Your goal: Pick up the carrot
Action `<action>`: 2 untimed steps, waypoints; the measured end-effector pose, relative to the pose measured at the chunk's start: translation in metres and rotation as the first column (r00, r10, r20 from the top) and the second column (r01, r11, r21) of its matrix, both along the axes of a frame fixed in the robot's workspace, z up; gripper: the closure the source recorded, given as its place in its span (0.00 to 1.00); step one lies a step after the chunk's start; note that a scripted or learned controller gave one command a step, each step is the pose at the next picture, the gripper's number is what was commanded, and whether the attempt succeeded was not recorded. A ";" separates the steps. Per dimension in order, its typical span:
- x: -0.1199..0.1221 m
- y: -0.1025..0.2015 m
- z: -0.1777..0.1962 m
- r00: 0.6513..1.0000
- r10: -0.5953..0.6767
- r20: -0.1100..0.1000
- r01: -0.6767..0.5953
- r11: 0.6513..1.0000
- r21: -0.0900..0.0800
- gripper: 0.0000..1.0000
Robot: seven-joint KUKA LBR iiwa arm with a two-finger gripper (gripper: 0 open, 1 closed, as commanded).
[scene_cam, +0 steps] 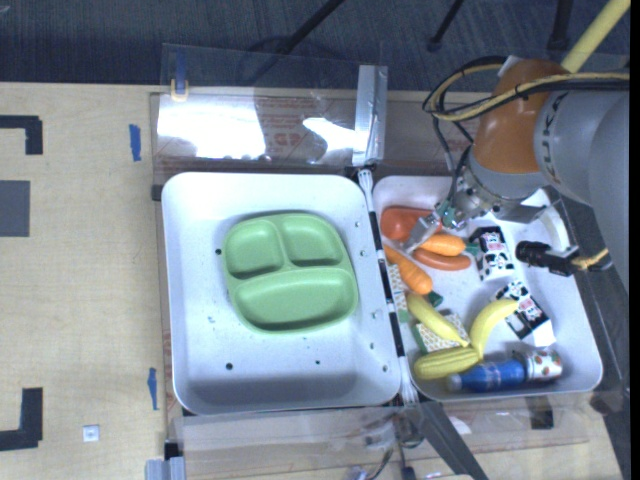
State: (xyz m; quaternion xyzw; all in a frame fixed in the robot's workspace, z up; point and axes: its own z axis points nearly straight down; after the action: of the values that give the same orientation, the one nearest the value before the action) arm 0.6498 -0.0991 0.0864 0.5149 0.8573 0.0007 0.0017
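Carrot (409,269) lay in the right bin (575,353), against its 9 o'clock wall, not yet lifted. Nearer the camera: bananas (455,340) and a blue bottle (500,373) at 6 o'clock. Farther back, the gripper (450,216) hovered at the carrot's 1 o'clock, over orange toys (443,252); grip state couldn't be told. Descent, grasp and lift all remained.

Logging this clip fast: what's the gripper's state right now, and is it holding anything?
Gripper: low in the right bin, over the orange items near the carrot; cannot be told whether it is open, closed, or holding anything.
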 end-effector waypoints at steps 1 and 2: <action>0.001 -0.001 0.012 1.000 -0.001 0.005 0.001 1.000 -0.003 1.00; 0.018 0.023 0.099 0.976 -0.217 0.001 0.217 0.976 0.000 1.00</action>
State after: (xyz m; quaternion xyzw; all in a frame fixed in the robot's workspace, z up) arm 0.6676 -0.0765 0.1855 0.6054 0.7959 0.0007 0.0021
